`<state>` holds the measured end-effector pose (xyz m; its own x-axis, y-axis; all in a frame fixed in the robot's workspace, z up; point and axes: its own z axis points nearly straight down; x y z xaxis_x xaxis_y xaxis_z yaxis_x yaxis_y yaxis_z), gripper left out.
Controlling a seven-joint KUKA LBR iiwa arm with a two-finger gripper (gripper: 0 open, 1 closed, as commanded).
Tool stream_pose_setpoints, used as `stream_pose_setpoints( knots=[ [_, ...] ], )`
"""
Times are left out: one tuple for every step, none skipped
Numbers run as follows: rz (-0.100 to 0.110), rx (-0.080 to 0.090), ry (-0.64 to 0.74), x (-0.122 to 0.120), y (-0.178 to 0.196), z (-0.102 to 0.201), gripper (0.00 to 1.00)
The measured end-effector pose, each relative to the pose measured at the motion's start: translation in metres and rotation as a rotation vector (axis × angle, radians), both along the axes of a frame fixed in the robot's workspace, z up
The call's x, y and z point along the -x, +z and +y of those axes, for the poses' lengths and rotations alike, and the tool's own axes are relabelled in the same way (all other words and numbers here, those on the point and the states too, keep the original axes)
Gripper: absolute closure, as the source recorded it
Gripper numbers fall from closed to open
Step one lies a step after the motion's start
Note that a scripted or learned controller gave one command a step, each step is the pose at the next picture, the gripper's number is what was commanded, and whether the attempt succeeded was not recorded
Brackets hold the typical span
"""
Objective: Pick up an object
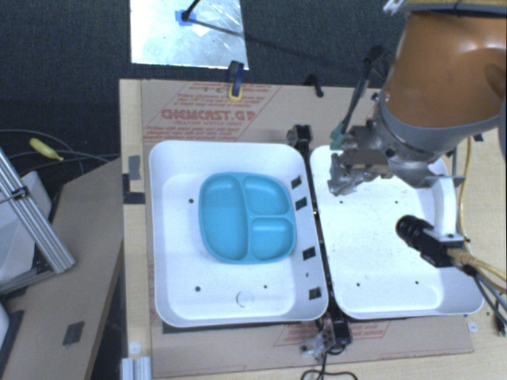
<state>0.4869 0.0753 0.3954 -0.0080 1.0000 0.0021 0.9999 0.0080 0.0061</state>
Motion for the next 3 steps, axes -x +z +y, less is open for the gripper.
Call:
stream_pose_setpoints(
  knots=[
    [-0.001,0.000,-0.003,0.000,0.044,0.006,1.00],
    [0.005,0.000,0.001,0.001,0.030,0.064,1.00],
    [-0.001,0.002,-0.013,0.000,0.076,-0.008,1.00]
  ],
)
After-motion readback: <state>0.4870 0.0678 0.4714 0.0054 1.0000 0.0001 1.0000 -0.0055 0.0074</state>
